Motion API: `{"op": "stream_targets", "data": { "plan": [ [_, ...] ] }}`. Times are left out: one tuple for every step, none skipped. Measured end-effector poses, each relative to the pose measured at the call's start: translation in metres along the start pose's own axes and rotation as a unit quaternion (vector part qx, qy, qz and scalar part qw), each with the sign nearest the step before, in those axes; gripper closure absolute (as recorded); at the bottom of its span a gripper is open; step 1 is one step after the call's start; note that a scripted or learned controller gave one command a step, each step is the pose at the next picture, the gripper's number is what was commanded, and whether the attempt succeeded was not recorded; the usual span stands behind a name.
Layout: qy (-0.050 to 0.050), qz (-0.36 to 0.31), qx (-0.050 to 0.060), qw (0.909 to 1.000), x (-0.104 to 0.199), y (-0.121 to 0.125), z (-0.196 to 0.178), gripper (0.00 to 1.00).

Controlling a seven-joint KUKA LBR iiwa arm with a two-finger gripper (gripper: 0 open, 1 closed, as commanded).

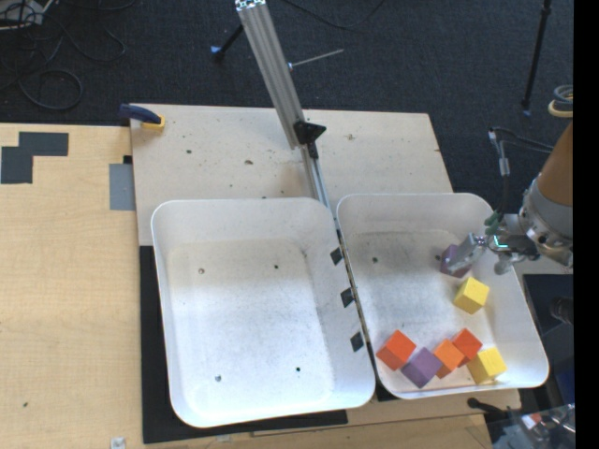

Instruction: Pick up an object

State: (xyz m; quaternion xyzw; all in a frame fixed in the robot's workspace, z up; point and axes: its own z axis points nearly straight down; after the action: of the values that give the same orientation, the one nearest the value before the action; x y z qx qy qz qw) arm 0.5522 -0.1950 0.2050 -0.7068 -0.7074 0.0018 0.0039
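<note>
Purple block [456, 259] between the gripper [465, 253] fingers, clamped there and raised off the floor of the right bin [412, 215], towards its far right part. Just below the fingers, a lone yellow cube [472, 295] on the bin floor, apart from the held block. Well below the fingers, along the near wall, a cluster pressed close together: orange cube [398, 349], another purple cube [420, 367], small orange cube [449, 354], red-orange cube [467, 342], second yellow cube [486, 365]. Far to the left of the fingers, beyond the dividing rims, the left bin [178, 215]. Behind the fingers to the right, the grey wrist with its orange band [567, 166].
</note>
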Motion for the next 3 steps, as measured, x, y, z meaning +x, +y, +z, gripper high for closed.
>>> {"op": "stream_targets", "data": {
  "plan": [
    [-0.001,0.000,-0.002,1.0000,0.000,0.001,-0.002,0.00],
    [0.000,0.000,0.000,1.0000,0.006,-0.001,0.043,0.00],
    [-0.005,0.002,-0.012,0.9999,0.003,0.007,0.082,0.00]
  ]
}}
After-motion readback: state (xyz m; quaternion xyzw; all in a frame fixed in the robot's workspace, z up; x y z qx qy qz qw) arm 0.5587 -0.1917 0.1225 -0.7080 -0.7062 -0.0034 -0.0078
